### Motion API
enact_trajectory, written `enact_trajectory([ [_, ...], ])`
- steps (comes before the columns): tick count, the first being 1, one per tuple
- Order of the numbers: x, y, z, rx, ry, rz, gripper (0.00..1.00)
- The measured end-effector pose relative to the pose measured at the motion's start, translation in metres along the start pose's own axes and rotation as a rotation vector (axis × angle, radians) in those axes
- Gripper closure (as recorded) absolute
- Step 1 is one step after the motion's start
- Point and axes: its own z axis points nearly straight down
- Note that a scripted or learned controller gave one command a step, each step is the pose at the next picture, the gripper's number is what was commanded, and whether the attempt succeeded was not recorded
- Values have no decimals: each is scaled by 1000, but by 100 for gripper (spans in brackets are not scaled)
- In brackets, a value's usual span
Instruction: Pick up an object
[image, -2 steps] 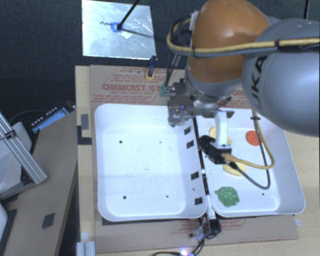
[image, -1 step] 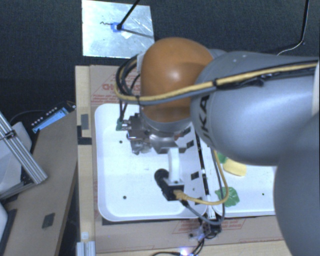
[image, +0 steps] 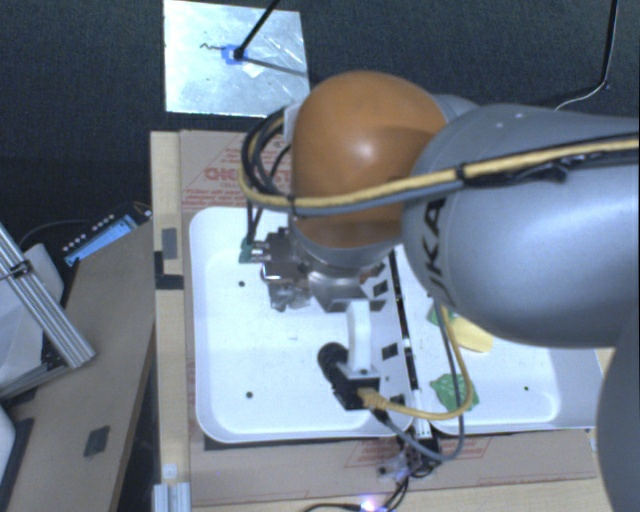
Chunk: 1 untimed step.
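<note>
**Arm over the left bin: risks and clearance**

The arm (image: 500, 210) covers most of both bins. The gripper (image: 285, 275) hangs at 10 o'clock in the left bin (image: 225, 400); whether it is released or clenched cannot be told. Candidate objects, yellow (image: 470, 335) and green (image: 445, 390), lie at 4 o'clock, well apart: a descent here probably grasps nothing. Open floor lies at 7 o'clock; the cables (image: 400, 400) may snag on the divider.
</note>
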Motion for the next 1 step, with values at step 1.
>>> enact_trajectory([
  [1,3,44,-22,-3,0,3,100],
])
